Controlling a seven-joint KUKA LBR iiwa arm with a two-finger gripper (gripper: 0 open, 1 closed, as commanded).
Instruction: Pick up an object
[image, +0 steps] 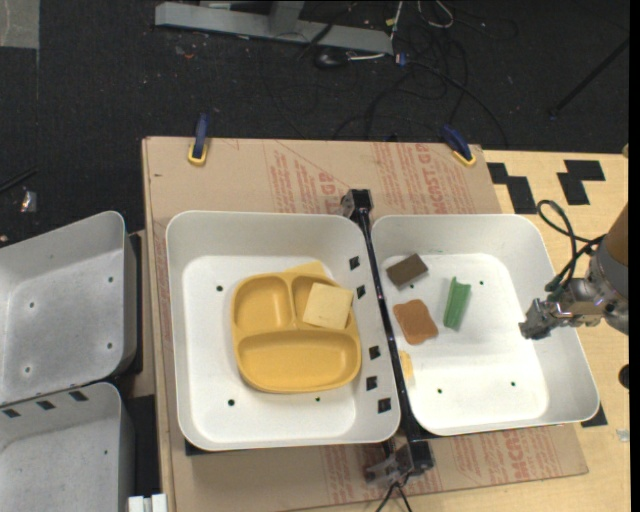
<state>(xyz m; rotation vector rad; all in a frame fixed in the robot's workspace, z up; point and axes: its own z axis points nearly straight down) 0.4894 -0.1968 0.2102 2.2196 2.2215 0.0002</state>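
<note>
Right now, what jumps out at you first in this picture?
The big yellow plastic divided plate in the left white bin, with a pale tan square block on it. In the right white bin lie a green bar, a brown block and an orange-brown pad.

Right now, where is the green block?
The green block lies in the right bin, just right of the orange-brown piece and below-right of the dark brown block.

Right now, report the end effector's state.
End effector: at the right bin's right wall; open or closed cannot be told, and nothing shows in its grip.
</note>
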